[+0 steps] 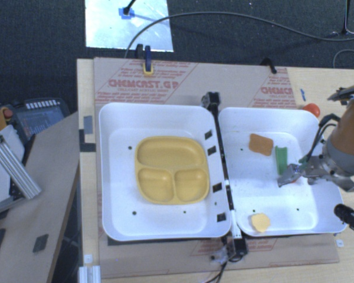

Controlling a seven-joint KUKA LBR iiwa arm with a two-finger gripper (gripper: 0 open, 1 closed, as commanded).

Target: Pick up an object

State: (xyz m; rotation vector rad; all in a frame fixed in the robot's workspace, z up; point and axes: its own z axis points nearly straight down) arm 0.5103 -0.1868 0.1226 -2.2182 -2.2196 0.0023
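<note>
Nothing is being gripped yet | pincer [288,176] is hanging right of centre, state not being shown | green block [281,160] is lying just beside it in right bin [307,220] | grasp and lift are remaining.

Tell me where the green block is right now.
The green block lies in the right bin, toward its upper middle, just right of the orange-brown piece and just above the gripper.
</note>
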